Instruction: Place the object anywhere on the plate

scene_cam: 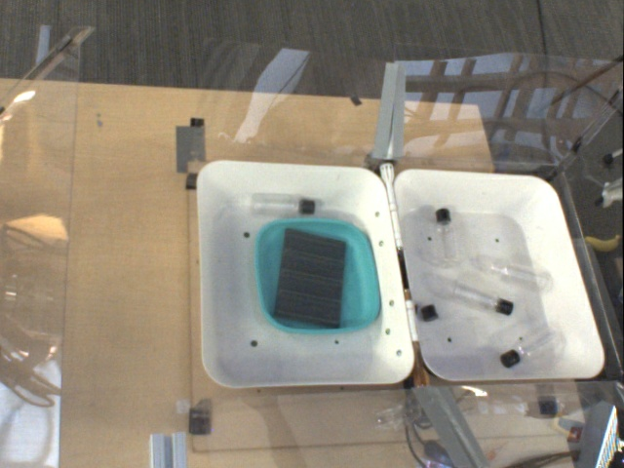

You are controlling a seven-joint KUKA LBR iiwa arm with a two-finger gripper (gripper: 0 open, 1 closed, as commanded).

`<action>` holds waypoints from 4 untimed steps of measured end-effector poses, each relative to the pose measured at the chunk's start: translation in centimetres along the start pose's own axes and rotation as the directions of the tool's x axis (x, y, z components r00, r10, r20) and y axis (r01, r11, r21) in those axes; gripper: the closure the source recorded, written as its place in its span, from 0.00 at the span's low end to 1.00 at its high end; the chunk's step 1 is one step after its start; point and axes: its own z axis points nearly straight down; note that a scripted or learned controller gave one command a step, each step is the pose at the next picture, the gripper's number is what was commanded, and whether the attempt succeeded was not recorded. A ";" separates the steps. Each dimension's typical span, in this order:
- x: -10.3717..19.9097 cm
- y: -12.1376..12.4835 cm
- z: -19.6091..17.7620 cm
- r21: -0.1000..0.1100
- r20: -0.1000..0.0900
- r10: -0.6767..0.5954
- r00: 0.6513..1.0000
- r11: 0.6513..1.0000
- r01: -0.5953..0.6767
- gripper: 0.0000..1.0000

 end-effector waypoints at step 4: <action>-0.9 0.4 0.1 0.002 0.001 0.517 0.856 0.856 -0.517 0.00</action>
